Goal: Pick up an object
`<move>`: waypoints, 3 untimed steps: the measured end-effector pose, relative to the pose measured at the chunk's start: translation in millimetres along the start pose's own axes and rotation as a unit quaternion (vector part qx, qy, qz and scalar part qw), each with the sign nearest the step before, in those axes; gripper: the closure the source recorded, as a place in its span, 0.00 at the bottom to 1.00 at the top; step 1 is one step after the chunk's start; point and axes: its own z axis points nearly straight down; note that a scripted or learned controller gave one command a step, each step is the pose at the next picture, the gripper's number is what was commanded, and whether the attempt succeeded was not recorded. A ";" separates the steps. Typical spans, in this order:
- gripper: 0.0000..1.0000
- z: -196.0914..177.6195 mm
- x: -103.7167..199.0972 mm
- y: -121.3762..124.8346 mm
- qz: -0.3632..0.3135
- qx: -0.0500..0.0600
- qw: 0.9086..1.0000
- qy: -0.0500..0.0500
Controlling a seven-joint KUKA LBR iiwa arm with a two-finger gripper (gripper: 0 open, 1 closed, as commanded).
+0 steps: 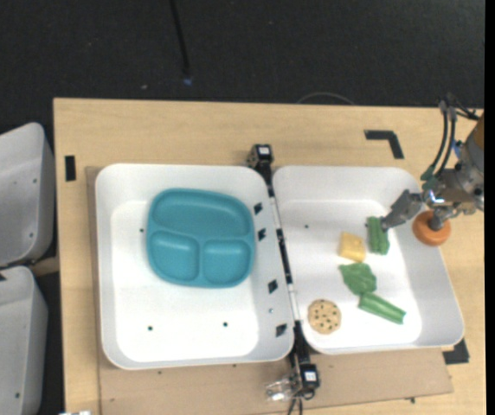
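My gripper (406,206) reaches in from the right over the right bin (334,188), near its right wall. Its tip is right beside the upper end of a small dark green piece (376,236); whether they touch I cannot tell. Left of that piece lies a yellow chunk (352,246). Below them are a leafy green piece (358,276), a long green piece (382,309) and a round speckled cookie (324,316). An orange round shape (433,231) sits under the wrist at the bin's right rim.
The left bin (126,335) holds a teal divided plate (202,237). A black clip strip (275,232) runs along the seam between the bins. The wooden bench (187,128) surrounds both bins, with grey shapes (5,197) off its left side.
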 end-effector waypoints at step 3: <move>0.00 118.8 6.4 2.1 0.001 -0.003 1.000 -0.001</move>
